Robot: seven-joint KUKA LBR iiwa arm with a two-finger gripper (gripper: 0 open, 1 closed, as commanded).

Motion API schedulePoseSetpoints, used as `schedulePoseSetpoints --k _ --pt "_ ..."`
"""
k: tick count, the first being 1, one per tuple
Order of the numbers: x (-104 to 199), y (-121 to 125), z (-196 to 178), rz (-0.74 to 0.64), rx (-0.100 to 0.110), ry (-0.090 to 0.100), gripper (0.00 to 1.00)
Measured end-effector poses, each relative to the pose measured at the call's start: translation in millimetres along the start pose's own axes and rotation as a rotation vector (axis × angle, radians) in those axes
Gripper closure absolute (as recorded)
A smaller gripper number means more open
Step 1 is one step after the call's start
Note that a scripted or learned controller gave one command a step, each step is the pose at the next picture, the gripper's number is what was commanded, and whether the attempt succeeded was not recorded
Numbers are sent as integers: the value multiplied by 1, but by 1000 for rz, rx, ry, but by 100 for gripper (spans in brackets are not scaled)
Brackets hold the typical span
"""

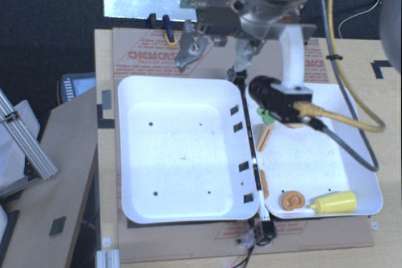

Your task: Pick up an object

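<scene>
Lying nearest in the right bin (pixel 370 194) were a yellow bottle (pixel 334 201) and, just to its left, an orange ring (pixel 293 200). An orange stick (pixel 263 137) lay farther back by the divider, with a small green piece (pixel 266 115) beyond it. Beside the left bin (pixel 182 154), the gripper (pixel 213 54) hung over both bins' far rims; its fingers stood apart with nothing between them.

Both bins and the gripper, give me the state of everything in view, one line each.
Left bin: nothing in it.
Right bin: holds the objects.
Yellow bottle: lying on its side.
Orange ring: lying flat.
Orange stick: lying flat.
Gripper: above the bench's far edge, carrying nothing visible.
</scene>
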State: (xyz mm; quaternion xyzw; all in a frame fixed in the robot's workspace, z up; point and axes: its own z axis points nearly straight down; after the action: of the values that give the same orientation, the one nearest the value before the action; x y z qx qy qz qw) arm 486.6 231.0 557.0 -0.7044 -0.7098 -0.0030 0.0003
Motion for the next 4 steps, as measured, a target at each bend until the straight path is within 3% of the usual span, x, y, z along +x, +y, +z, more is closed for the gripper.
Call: schedulePoseSetpoints --k 1,3,4 --pt "0 0 -12 -2 -2 2 100" --pt "0 1 -34 -6 -5 4 100" --pt "1 29 201 8 15 -11 100"
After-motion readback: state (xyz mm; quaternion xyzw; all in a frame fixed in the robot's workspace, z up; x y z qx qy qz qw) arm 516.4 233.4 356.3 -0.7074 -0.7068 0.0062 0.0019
